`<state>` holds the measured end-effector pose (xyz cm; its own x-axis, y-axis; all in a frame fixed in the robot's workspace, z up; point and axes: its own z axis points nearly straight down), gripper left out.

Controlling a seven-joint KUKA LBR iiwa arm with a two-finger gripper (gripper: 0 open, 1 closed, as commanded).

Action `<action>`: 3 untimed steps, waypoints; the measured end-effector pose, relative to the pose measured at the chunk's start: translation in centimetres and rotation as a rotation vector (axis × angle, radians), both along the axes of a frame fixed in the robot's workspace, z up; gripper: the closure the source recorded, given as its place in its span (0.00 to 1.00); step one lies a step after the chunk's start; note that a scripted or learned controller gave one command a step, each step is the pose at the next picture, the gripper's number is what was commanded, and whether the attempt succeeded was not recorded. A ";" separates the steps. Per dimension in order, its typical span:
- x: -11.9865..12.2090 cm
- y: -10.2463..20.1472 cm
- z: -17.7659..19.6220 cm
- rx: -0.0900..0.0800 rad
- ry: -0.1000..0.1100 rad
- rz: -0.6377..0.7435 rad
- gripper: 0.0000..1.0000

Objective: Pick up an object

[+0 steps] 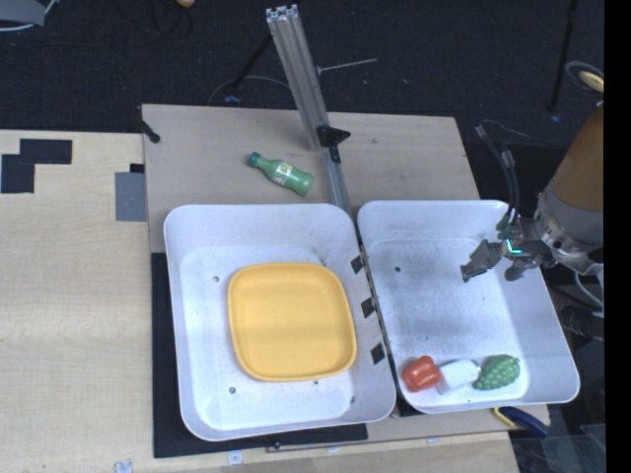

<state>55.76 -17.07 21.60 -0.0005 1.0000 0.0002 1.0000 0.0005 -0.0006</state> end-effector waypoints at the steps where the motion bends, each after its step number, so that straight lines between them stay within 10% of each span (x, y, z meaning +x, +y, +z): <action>1: 0.0 0.0 0.0 0.000 0.000 0.000 0.00; 3: -1.1 0.3 -11.4 0.001 0.005 0.001 0.00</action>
